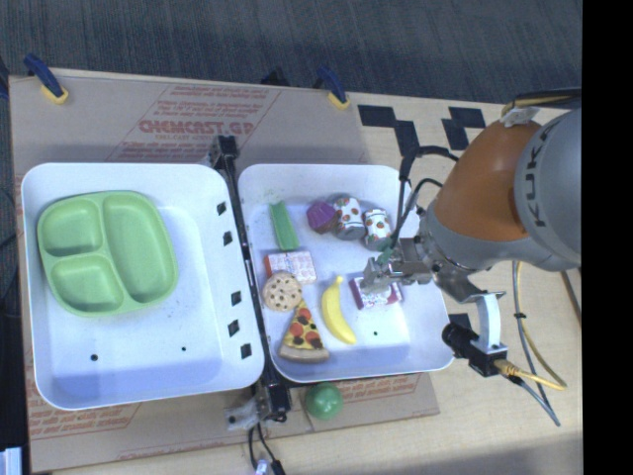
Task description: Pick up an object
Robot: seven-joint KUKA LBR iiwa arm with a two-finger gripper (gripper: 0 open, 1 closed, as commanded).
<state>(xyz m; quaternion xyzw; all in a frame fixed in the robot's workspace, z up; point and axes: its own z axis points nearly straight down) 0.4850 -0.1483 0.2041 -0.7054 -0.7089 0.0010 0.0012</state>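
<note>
The grey KUKA arm (514,201), orange-banded, bends down from the right, its claw (379,283) low over a flat pink-and-white block (381,297) in the right bin (415,349); whether the claw grips cannot be told. A glossy plastic banana (337,312) lies just left of it.
</note>
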